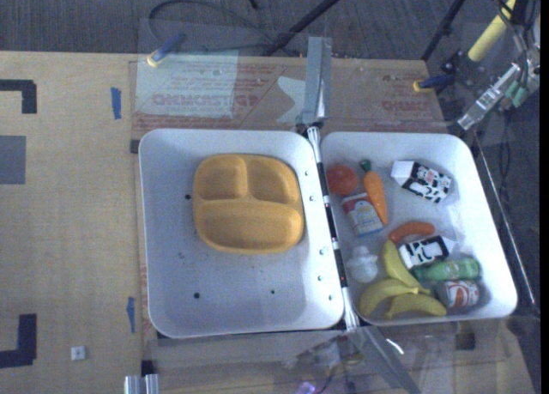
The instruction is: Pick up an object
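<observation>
Yellow bananas (396, 291) crowd beside a green can (448, 269) and carrot (375, 196).

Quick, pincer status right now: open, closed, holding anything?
Pincer: cannot be told; it sits blurred beyond the far corner of the right bin.

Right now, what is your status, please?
Nothing picked yet. Carrot, bananas crowded in right bin. Yellow tray alone in left bin.

Two bins (163, 238), one plate (248, 203), two cartons (422, 181)
</observation>
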Available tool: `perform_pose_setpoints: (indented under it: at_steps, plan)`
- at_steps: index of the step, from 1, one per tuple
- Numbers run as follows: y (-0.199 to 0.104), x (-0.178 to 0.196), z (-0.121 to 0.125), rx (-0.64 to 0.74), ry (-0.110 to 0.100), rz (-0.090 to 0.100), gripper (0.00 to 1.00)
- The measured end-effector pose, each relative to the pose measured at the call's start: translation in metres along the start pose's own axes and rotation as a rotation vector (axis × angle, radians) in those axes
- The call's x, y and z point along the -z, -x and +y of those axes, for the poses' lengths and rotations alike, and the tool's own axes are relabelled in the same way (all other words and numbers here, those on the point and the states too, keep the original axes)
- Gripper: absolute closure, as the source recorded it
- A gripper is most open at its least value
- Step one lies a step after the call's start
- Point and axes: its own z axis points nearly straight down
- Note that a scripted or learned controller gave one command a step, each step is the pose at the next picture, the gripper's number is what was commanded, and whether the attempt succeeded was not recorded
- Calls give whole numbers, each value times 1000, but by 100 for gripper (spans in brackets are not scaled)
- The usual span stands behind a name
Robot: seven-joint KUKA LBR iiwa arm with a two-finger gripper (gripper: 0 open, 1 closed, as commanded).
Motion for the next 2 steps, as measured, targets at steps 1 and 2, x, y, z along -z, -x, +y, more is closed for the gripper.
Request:
perform_pose_setpoints:
  at_steps: [1,2]
  plan:
    - [-60,-25,24,207,-12,26,100]
    - [-58,-13,26,207,-6,19,100]
